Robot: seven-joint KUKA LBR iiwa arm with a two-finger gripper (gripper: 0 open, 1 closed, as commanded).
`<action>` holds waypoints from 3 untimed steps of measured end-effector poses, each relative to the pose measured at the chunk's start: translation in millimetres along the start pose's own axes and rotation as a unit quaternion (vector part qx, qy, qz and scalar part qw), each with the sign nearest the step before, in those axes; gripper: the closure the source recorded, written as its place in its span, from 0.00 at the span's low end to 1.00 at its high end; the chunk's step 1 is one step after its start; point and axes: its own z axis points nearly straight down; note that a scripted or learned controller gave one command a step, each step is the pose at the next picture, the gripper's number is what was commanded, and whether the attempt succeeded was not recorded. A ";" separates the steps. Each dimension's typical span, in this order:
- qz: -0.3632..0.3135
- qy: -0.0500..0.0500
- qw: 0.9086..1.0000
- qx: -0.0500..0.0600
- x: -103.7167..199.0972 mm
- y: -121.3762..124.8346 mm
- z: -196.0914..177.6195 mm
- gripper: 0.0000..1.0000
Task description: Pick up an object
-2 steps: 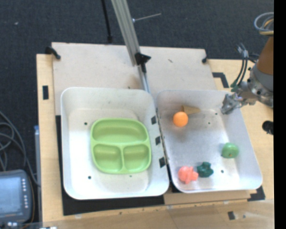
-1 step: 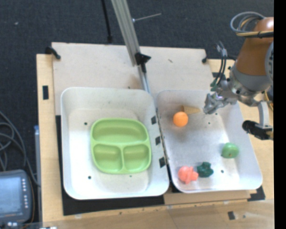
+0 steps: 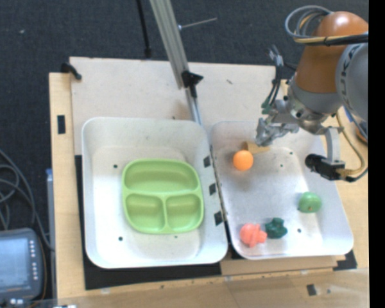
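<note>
In the right bin [image 3: 321, 236] lie an orange ball [image 3: 243, 160], a light green round object [image 3: 309, 202], a pink toy [image 3: 251, 234] and a dark green toy [image 3: 276, 228]. My gripper [image 3: 267, 135] hangs over the bin's far side, just up and to the right of the orange ball. A small tan piece [image 3: 258, 148] shows right below the gripper, next to the ball. The pink and dark green toys touch each other near the bin's front edge.
The left bin [image 3: 99, 172] holds a light green divided plate [image 3: 162, 195] with three compartments. A metal pole [image 3: 170, 34] slants up from between the bins at the back. A black cable fitting [image 3: 324, 165] hangs off the arm over the right bin's far right side.
</note>
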 end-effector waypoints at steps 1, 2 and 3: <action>0.000 0.000 1.000 0.002 50.9 -4.5 2.6 1.00; 0.000 0.000 1.000 0.000 95.9 6.9 -5.8 1.00; -0.001 0.000 1.000 0.001 158.3 10.9 -12.4 1.00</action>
